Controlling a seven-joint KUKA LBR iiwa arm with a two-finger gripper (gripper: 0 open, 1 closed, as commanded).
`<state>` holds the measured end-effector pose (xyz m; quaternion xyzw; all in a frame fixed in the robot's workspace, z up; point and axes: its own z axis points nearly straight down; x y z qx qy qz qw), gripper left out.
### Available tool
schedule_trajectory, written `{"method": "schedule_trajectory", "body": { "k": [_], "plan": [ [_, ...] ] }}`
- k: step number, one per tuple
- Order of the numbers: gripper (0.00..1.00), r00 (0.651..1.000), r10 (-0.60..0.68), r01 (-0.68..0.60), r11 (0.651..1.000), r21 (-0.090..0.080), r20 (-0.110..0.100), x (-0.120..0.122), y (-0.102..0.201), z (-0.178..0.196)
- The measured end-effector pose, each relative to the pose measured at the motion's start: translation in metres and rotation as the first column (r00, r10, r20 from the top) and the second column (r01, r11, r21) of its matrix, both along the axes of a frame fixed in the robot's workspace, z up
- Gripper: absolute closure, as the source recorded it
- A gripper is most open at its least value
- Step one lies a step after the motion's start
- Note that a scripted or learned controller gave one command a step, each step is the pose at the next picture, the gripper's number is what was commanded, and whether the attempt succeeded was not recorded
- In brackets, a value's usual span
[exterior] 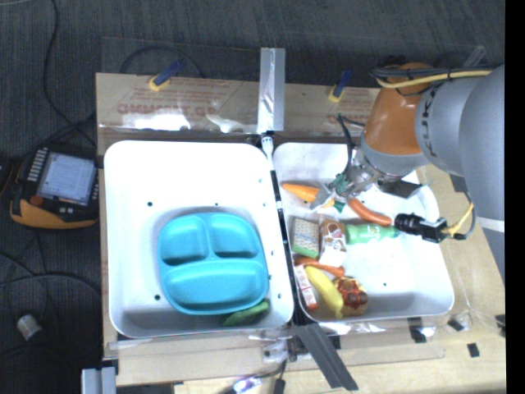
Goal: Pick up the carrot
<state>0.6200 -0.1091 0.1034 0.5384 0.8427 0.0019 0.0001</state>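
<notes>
The carrot lies at the right bin's upper left, near the divider; the jaws hover just beside it, likely approaching; their opening I cannot tell.

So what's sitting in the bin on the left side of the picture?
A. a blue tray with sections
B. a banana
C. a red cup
A: the blue tray with sections lies in the left bin; the banana is in the other bin.
</notes>
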Motion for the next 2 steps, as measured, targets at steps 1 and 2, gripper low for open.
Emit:
{"method": "schedule_trajectory", "body": {
  "k": [1,2],
  "plan": [
    [1.00,0.999,-0.051,0.051,0.999,-0.004,-0.002,0.022,0.026,0.102],
    [1.00,1.000,-0.027,0.027,1.000,-0.006,-0.002,0.046,0.019,0.112]
  ]
}}
